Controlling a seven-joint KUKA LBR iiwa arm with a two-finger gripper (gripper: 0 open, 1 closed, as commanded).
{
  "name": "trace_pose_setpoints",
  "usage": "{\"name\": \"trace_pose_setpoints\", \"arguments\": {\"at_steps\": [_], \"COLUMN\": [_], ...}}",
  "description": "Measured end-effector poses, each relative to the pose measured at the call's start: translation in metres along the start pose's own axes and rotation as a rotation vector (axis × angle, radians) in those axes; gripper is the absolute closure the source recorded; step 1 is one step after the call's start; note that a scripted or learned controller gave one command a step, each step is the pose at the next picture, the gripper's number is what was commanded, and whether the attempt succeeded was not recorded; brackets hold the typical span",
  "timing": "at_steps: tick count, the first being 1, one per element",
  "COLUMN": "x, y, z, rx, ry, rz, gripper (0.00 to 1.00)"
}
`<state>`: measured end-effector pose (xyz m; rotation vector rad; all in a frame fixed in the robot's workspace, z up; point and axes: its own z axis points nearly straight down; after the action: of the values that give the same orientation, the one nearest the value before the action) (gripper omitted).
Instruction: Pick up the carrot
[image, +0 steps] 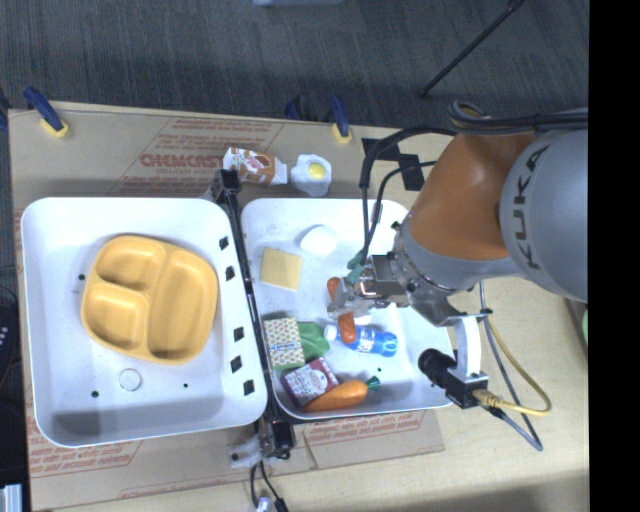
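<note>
Two white bins sit side by side on the bench, and going from the far left, the left bin (40, 300) carries a yellow divided tray (150, 296), well away from the gripper (350, 292). Just past the divider, above both bins on the cardboard, a small brown-and-white carton (250, 165) lies on its side, with a yellow-centred egg toy (313, 174) next to it; both are up and to the left of the gripper, apart from it.

In the right bin (262, 215), a pale yellow cheese slice (281, 268) lies to the gripper's upper left, and a white round piece (319, 240) sits above it. Lower left of the gripper there is a checkered packet (283, 343) leaning on something green (313, 340), and below that a small red-and-white box (310, 381).

The carrot (338, 396) lies on its side at the bin's near edge, orange body pointing left, green stub to the right, touching the red box. It is below the gripper and clearly apart from it.

Directly under the gripper lie a small orange-red item (347, 328) and a blue-and-white bottle (376, 343) on its side. The gripper hangs just over them, and I cannot tell from here whether it is released or clenched. To the right the grey arm (560, 220) with its orange band (470, 200) fills the corner.
</note>
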<state>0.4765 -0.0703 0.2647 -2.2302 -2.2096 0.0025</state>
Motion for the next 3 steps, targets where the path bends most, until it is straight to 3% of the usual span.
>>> {"name": "trace_pose_setpoints", "arguments": {"at_steps": [2, 3], "x": [0.048, 0.061], "y": [0.0, -0.001], "z": [0.005, -0.078], "rx": [0.0, 0.0], "ry": [-0.001, 0.0], "rz": [0.106, 0.347], "gripper": [1.0, 1.0]}}
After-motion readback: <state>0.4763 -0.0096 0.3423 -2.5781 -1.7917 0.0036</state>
